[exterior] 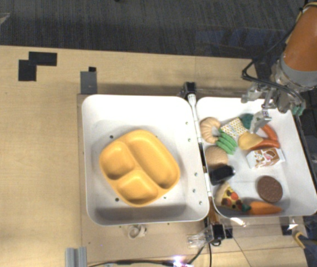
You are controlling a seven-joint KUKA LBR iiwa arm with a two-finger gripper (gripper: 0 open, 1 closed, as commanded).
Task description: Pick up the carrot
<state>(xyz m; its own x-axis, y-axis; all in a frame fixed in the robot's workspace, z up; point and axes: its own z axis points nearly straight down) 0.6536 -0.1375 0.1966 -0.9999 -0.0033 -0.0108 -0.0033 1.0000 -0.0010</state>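
An orange-red carrot [270,133] with a green top lies slantwise in the back part of the right bin [306,174]. A second orange, carrot-shaped piece [264,207] lies along that bin's front wall. My gripper [264,115] hangs from the orange-banded wrist at the back right, just above the green end of the first carrot. Nothing shows in its grasp.
Around the carrot lie a yellow wedge [250,142], a white carton [265,157], a green pod [226,143], a patterned cracker [233,128] and a beige bulb [209,128]. A brown cookie [269,189] sits nearer the front. The left bin [94,127] holds a yellow divided plate [139,166].
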